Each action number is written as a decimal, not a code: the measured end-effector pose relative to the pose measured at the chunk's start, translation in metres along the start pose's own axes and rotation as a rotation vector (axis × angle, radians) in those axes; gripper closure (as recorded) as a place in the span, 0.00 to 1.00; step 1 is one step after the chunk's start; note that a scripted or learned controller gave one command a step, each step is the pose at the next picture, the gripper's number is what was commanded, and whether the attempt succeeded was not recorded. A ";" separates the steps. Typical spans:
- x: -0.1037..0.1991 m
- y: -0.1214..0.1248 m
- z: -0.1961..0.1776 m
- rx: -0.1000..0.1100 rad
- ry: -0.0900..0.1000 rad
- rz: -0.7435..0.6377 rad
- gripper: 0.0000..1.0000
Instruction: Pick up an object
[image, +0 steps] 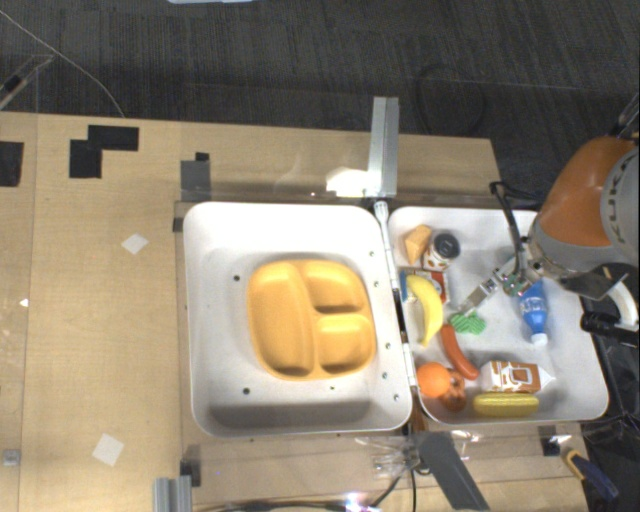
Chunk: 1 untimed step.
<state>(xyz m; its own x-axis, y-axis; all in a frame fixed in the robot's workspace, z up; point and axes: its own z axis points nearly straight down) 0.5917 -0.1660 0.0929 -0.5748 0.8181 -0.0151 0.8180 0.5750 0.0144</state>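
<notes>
Camera view, starting at the near edge of the bench (90, 330): the right bin (590, 385) holds a yellow oblong piece (505, 404) against its near wall, with an orange (435, 381) at the near left corner and a small brown-and-white carton (513, 377) just behind the yellow piece. A red sausage-like item (458, 354) slants up from the orange, its far end beside a green piece (467, 323). Along the left wall lies a banana (427, 306). The blue bottle (534, 309) stands toward the right side. Farther back sit a dark round lid-like object (445, 245) and a tan item (417, 240) near the far left corner. The left bin (210, 300) carries a yellow divided tray (310, 317) at its middle.

The end effector (488, 290) hangs over the middle of the right bin, between the green piece and the blue bottle; it is too small and slender here to tell how wide it stands, and nothing visibly sits in it.

No object is yet lifted. The likely risk is crowding: things lie close together here, so a descent could land on two items at once, nudge the bottle over, or close on bare bin floor between them.
</notes>
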 end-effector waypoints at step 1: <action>-0.055 0.052 0.003 0.014 0.014 0.097 0.00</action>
<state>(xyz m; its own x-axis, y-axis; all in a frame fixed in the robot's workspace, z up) 0.6659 -0.1809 0.0913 -0.4928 0.8701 -0.0002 0.8701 0.4928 0.0012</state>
